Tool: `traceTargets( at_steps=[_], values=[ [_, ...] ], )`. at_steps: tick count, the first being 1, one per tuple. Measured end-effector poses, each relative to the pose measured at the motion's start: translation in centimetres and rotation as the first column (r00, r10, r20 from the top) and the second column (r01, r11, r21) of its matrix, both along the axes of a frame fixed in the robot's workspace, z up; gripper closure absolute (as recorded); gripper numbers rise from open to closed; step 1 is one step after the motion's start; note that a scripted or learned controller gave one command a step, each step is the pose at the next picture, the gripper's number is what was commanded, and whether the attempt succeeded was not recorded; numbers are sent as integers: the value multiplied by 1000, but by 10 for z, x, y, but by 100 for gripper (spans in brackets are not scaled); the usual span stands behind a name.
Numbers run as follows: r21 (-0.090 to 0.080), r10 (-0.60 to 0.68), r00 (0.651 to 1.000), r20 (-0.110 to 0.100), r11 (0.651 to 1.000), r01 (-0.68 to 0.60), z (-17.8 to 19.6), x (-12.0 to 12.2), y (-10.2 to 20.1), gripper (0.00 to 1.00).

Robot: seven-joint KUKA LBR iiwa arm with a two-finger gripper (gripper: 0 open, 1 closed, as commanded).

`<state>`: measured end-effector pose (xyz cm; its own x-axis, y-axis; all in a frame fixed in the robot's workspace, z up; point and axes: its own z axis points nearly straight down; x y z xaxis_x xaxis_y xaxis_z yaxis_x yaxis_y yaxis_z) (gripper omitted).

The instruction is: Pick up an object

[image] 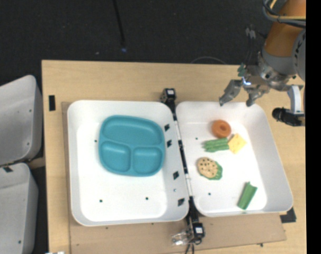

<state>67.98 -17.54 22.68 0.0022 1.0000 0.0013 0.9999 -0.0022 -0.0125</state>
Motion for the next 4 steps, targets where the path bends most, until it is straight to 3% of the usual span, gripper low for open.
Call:
traceTargets(
  at_steps=[1,4],
  values=[
    [-3,3,1000,14,1000,-3,10,3,1,0],
    [-3,6,1000,7,1000,-6,-127,7,-1,0]
  ],
)
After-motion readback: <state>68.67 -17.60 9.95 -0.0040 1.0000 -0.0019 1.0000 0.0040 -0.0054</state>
